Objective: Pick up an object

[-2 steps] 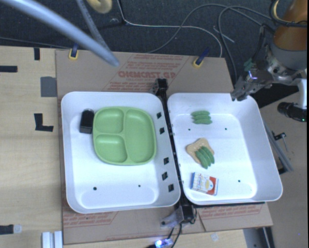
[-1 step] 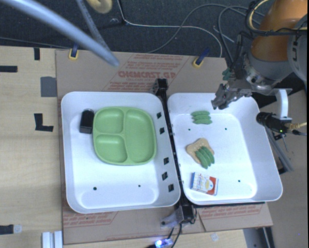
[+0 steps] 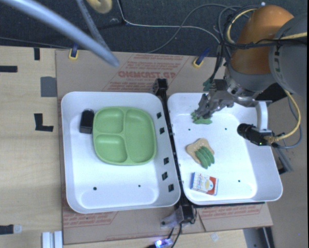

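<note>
Camera view: green plate (image 3: 125, 136) (left bin (image 3: 72, 154)); box (image 3: 203, 183) right

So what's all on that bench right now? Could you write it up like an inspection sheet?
Surface: two white bins, left bin and right bin, side by side on cardboard.
Job's things: in the right bin, a green item at the gripper's tip, a tan and green toy, a small box.
Clutter: in the left bin, a green divided plate and a black block beside it.
Grippers: gripper low over the green item; a hold cannot be told.
Cables: cables run behind the bins and loop around the arm.
Surroundings: wooden bench, dark backdrop.
</note>
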Robot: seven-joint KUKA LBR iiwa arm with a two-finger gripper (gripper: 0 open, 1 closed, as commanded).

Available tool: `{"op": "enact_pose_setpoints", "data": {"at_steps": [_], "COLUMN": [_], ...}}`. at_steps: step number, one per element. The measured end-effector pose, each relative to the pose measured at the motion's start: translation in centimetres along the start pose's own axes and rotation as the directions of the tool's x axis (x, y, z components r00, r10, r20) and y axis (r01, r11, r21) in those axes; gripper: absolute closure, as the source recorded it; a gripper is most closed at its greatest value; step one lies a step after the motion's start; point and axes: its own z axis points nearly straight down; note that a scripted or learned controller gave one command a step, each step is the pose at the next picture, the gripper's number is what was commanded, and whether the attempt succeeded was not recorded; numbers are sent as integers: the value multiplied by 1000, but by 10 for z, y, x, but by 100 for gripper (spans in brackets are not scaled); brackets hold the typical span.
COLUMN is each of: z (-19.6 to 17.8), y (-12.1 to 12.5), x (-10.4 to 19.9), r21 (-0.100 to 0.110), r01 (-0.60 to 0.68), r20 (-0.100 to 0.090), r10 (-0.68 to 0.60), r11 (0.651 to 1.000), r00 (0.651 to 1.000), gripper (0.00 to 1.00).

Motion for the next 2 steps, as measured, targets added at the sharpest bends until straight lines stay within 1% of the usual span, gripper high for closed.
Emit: {"op": "enact_pose_setpoints", "data": {"at_steps": [1, 2], "z": [10, 6], "y": [-19, -28], "x": [60, 116], "r21": [0, -1], "r01": [2, 3], "r20": [0, -1], "r10": [-2, -3], "r11": [1000, 1000], "r00": [1000, 1000], "gripper": [100, 100]}}
